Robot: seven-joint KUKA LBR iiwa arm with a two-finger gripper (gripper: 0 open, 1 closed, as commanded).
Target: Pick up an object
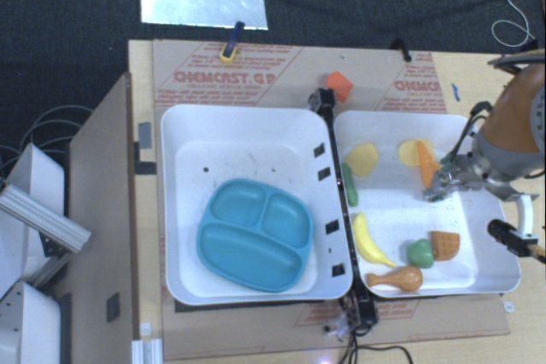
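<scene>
Hovering end effector (437, 186) just beside carrot (425, 164).

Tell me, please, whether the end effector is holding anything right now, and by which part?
It cannot be told: the end effector sits low in the right bin beside the carrot, its tip too small to judge.

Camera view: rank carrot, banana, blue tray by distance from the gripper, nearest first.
From the gripper:
1. Carrot, right bin, just beside the gripper on its far side.
2. Banana, right bin, near its left wall.
3. Blue tray, in the left bin.
</scene>
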